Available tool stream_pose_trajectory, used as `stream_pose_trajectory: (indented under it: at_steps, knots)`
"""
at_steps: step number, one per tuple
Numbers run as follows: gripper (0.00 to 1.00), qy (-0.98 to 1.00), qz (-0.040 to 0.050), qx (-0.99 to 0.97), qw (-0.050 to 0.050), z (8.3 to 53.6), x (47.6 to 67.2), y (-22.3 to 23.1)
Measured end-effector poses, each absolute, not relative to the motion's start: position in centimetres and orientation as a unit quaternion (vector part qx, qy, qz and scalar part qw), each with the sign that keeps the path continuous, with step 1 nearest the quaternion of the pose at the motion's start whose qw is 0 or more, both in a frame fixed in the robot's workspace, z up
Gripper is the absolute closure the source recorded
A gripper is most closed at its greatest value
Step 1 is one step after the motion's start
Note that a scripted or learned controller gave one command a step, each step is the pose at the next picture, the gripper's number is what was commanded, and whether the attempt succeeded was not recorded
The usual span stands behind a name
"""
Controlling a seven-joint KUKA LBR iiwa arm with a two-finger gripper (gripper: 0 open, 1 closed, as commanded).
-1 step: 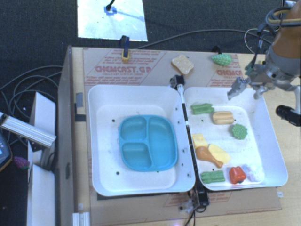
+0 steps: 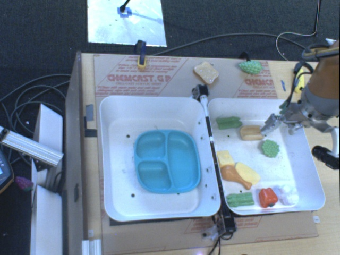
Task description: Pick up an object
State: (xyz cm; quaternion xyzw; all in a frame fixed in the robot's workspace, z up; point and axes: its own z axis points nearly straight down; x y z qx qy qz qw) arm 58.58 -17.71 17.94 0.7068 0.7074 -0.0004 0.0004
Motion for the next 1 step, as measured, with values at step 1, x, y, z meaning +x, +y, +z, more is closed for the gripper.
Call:
stream_pose_trajectory:
  at_steps: [1]
  knots:
    - [0.0, 0.708, 0.0003, 0.706, 0.0, 14.96, 55.48, -10.25]
